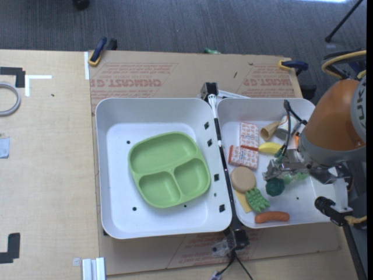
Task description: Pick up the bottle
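Green plastic marks the bottle (275,186), which lies in the right bin (303,107) just under the hand (281,169), among toy food: a round tan piece (243,179) and a leafy green piece (257,200) to its left, an orange sausage (271,217) nearer the front wall, a yellow piece (269,147) and red-and-white packets (246,144) farther back. The hand sits low over the bottle's upper end, but whether it is apart or closed cannot be told from this slant, and nothing shows the bottle clamped. The bottle looks small, light and stiff, likely hollow plastic with a smooth, rounded body that could slip or roll sideways under a squeeze. The best hold is probably across the body's middle, square to its long axis, with the tips reaching well down on both sides. The left bin (111,156) holds a green divided plate (169,169), well apart from the work.
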`<state>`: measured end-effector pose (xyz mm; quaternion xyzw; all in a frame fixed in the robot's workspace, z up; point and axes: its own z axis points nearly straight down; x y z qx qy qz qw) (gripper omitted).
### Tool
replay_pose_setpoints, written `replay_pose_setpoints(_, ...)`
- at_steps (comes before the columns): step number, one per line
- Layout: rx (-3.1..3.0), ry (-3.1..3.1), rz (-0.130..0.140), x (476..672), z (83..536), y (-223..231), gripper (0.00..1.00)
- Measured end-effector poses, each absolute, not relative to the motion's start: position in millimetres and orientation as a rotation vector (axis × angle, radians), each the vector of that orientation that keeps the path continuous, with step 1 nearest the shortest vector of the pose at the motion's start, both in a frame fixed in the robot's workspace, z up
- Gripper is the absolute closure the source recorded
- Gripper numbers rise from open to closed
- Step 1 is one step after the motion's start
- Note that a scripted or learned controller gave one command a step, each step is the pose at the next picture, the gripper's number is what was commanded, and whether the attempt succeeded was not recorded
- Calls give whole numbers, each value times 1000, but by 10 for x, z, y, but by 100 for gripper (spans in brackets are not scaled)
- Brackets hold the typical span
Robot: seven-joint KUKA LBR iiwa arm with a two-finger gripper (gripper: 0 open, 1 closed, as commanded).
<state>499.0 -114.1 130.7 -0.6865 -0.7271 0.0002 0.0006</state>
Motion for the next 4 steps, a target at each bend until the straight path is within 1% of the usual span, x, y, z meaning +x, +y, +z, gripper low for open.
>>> replay_pose_setpoints(1, -2294, -2145, 0, 4779, 1407, -1131, 100)
replay_pose_setpoints(2, -2395, -2032, -1, 4785, 1326, -948, 100)
replay_pose_setpoints(3, -2384, -2043, 1, 4774, 1254, -933, 100)
replay_pose_setpoints(4, -2479, -1925, 2, 4770, 1126, -959, 100)
